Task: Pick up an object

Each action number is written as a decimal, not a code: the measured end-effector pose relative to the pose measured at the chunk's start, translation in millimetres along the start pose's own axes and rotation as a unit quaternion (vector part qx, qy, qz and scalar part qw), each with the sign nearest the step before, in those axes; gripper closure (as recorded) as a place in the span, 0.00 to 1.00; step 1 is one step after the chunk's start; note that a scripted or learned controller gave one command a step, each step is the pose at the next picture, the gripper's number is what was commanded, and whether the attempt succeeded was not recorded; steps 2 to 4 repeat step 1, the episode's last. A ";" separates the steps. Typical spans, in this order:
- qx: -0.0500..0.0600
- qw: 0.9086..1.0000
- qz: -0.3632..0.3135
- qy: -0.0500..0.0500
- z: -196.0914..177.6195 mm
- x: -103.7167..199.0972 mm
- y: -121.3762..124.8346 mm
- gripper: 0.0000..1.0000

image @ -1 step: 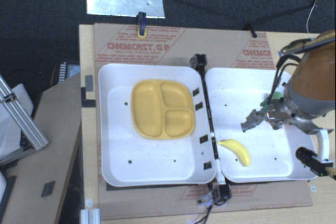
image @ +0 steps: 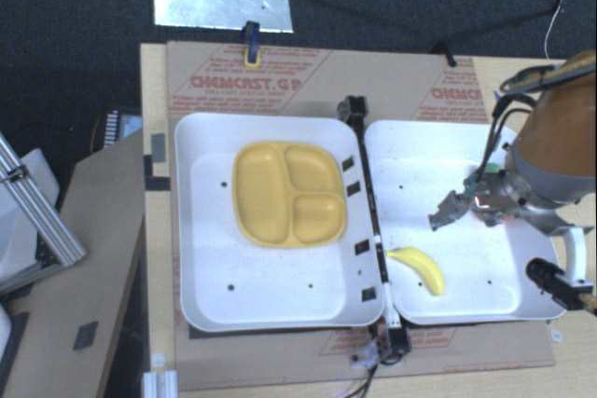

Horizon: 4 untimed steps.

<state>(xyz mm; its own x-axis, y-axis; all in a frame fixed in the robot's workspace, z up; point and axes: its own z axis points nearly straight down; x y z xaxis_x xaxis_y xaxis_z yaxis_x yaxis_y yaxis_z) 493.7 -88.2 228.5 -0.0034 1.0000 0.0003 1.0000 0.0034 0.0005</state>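
On the bench [image: 308, 70] the left bin [image: 201, 294] carries a yellow plate [image: 286, 194] with three compartments, lying flat near the bin's middle. In the right bin [image: 420, 144] a banana [image: 419, 267] lies near the front edge, just beside the divider between the bins. Above and right of it hangs the pincer [image: 446, 213], pointing left and apart from the banana, with nothing between its tips; whether it is released or clenched I cannot tell (it is dark and small here). This looks like the approach step: the next move calls for shifting toward the banana, then descending over it. The arm [image: 560, 140] reaches in from the right, wrist bent leftward over the bin.
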 end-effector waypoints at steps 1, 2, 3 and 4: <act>0.002 1.000 0.001 0.000 42.0 -0.7 1.8 0.00; 0.002 1.000 0.001 0.000 42.0 -0.7 1.8 0.00; 0.002 1.000 0.001 0.000 42.0 -0.7 1.8 0.00; 0.002 1.000 0.001 0.000 42.0 -0.7 1.8 0.00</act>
